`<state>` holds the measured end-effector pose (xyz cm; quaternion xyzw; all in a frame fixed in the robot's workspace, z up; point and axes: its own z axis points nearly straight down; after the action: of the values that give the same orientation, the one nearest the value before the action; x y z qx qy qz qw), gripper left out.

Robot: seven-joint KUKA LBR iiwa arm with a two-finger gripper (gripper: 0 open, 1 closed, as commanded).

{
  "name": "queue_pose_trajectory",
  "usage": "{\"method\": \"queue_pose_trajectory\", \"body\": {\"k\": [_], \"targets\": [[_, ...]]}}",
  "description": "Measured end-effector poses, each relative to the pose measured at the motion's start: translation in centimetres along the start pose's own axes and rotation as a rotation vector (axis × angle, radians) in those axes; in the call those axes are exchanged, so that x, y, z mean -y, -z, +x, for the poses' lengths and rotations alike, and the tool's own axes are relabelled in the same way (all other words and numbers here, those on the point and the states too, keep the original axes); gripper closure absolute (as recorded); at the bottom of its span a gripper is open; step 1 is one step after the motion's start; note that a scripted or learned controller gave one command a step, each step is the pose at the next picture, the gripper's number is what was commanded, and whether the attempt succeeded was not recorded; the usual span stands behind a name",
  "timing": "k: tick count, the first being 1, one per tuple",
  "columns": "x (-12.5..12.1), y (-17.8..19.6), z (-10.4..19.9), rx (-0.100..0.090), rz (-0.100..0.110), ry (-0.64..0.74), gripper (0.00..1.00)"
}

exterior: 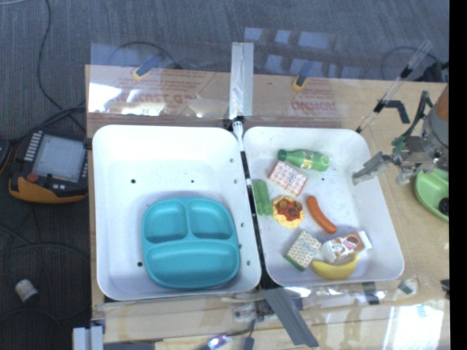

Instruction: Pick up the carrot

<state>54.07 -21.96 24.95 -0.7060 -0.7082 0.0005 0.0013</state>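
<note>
Lying at a slant in the right shallow white bin (pixel 379 217), the small orange carrot (pixel 321 214) sits just right of a round pizza toy (pixel 288 210), with a green bottle (pixel 303 160) above and a yellow banana (pixel 334 269) below. Over the bin's right rim the end effector (pixel 372 168) hangs apart from it; whether it is parted or closed cannot be told.
</note>
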Motion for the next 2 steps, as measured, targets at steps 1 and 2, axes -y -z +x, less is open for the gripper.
{"method": "queue_pose_trajectory", "body": {"k": [1,2], "targets": [[2.1,-10.9,7.2,-0.001,0.002,0.062,0.00],[4.5,-6.7,13.5,-0.001,0.002,0.105,0.00]]}}
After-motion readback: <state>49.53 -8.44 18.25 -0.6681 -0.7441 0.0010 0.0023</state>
